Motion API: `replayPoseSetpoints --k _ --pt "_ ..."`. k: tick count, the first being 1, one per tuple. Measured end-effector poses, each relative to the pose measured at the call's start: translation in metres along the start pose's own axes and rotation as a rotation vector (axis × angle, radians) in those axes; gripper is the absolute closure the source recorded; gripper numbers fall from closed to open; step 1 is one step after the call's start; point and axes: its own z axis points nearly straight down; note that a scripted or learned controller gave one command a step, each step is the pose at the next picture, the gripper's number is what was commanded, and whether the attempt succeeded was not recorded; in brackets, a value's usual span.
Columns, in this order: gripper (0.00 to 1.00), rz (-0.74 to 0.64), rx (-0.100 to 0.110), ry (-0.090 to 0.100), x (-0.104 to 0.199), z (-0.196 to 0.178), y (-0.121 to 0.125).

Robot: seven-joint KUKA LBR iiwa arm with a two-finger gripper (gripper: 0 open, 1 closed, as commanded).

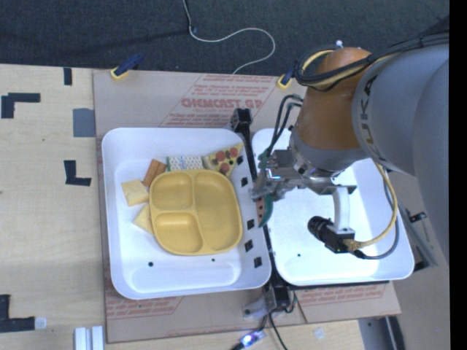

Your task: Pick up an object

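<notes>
Camera view, end effector (264,195) at the bins' divider, grip state unclear, yellow plate (195,211) just left.

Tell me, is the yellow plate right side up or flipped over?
Right side up. The yellow plate lies flat in the left bin, its three hollow sections facing up.

A plain yellow divided plate (195,211) lies in the white left bin (117,217); orange-banded grey arm (379,108).
</notes>
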Motion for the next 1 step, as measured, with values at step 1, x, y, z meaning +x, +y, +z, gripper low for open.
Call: replayPoseSetpoints --k 1 --pt "1.0 0.001 0.004 -0.001 0.0048 0.0191 -0.0006"
